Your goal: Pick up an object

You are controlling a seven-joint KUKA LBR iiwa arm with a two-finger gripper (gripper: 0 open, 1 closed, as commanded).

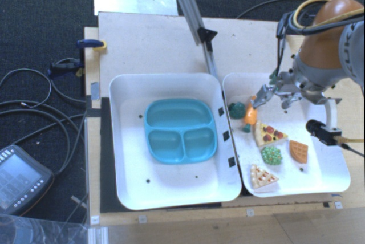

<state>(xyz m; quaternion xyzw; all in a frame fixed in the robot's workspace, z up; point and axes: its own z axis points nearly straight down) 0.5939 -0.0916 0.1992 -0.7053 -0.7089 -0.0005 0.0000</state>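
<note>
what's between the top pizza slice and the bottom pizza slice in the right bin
In the camera view, a green bumpy toy lies between the upper pizza slice and the lower pizza slice.

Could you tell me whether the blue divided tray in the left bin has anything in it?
Empty: all three compartments of the blue tray show bare blue plastic. The toy foods lie in the right bin.
</note>
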